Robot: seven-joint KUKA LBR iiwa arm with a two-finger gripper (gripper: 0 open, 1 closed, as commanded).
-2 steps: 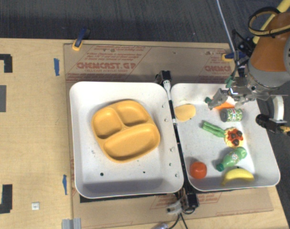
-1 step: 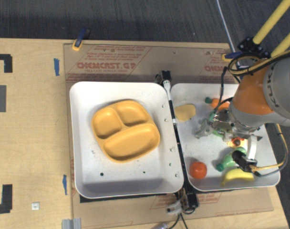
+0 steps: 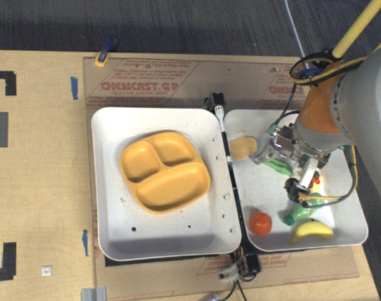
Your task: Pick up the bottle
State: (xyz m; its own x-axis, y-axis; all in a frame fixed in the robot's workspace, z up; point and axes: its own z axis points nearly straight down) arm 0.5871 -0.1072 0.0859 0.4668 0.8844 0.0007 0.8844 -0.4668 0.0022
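The gripper (image 3: 289, 168) is seen low over the right bin (image 3: 266, 243), at the bin's 2 o'clock; whether it is apart or together cannot be told. A green bottle (image 3: 298, 215) is seen at the bin's 5 o'clock, beside a banana (image 3: 313, 231). A tomato (image 3: 260, 223) is at 7 o'clock. An orange tray (image 3: 165, 170) is held in the left bin (image 3: 109, 168).

This place looks like a robotics lab: a grey robot arm (image 3: 341, 115) with loose cables (image 3: 322, 196) works over two white bins (image 3: 109, 231) on a cardboard-covered bench (image 3: 40, 168) marked with blue tape (image 3: 74, 88).
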